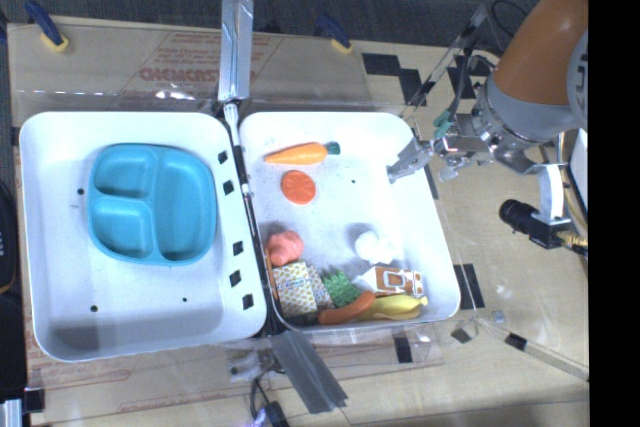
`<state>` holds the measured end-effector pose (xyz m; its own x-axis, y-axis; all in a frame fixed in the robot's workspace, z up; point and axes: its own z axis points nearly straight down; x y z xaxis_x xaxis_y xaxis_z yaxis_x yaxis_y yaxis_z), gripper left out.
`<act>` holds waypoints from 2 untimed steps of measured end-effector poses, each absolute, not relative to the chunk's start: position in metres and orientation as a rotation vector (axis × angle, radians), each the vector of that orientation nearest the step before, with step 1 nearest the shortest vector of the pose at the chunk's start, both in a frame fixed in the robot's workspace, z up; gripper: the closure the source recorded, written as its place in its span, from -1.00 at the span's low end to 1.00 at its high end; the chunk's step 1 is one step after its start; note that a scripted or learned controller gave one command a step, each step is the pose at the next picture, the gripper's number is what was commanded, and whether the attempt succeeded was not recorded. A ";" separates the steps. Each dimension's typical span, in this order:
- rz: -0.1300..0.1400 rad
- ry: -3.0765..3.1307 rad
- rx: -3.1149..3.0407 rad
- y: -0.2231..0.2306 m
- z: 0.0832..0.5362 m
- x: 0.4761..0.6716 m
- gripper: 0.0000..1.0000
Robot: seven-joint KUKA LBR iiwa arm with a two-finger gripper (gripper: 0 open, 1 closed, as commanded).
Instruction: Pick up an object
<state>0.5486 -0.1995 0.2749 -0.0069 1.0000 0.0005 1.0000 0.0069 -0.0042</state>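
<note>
— Where does the gripper (pixel 408 161) sit?
— Over the right bin's (pixel 432 215) right rim; whether it is spread or pressed together cannot be told.
— The objects?
— Toy carrot (pixel 297 153) and orange disc (pixel 298 186) lie near the top; others crowd the bottom edge. The middle floor is open.

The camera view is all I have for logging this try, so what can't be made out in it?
- Gripper: too small and blurred at the right bin's edge to tell whether it is open or shut.
- Arm: cut off by the right edge.
- Pile at the bin's near edge: a red item lies partly under the banana and small carton.
- Carton's print: too small to read.
</note>
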 end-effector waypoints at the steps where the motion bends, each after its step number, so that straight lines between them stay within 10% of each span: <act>1: 0.004 -2.227 -2.211 -0.200 0.275 0.549 -1.00; 2: 0.001 -2.608 -1.747 -0.191 0.096 0.556 -1.00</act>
<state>0.5562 -0.1914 0.0964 -0.3808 0.9247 0.0019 0.9247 0.3808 -0.0021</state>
